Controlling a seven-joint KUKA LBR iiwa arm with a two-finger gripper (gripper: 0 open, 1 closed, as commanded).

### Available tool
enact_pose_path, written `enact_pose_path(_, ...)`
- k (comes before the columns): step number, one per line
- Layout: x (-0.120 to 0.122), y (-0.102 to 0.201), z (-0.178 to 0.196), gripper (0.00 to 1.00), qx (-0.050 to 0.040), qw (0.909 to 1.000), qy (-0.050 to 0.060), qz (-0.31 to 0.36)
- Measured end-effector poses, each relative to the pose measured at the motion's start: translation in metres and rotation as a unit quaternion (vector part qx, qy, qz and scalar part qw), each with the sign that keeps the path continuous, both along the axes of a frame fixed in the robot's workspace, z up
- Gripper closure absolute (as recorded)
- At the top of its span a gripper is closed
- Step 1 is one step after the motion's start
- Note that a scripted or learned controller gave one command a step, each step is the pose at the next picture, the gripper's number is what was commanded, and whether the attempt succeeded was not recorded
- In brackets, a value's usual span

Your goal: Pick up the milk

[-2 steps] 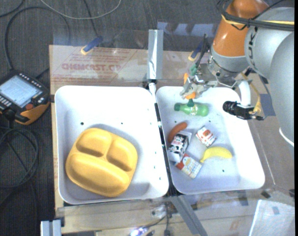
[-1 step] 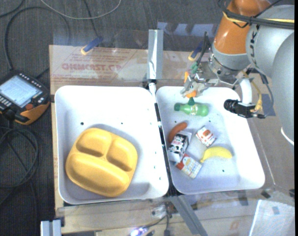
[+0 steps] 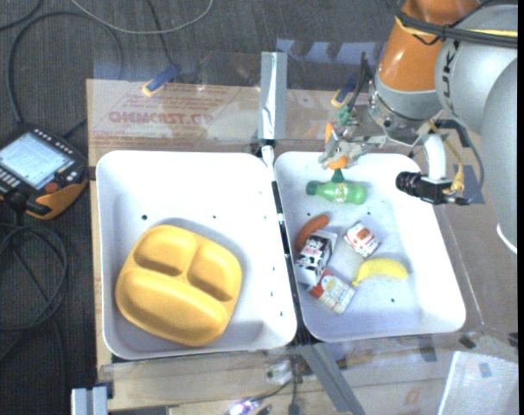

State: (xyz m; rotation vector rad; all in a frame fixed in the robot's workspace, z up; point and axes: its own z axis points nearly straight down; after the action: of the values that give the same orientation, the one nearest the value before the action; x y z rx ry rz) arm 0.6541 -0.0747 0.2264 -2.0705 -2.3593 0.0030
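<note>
A robotics lab: teach pendant, loose cables and carpet around a bench.

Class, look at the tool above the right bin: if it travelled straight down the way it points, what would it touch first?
Most likely the green bottle, which lies just beneath the tool in the right bin. The height gap is hard to judge from this slanted view.

One camera sits high above the table and looks down at a slant. It is far enough back to see both white bins whole, the left bin and the right bin, side by side. The dark floor shows past the table's far edge. The arm comes in from the right, and its tool hangs over the right bin's far edge.
</note>
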Motion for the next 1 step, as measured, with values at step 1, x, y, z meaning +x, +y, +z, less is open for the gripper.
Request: enact_pose_path(1,0.0002,0.0002,0.0085,1.0,0.0002,1.0,0.0,0.0)
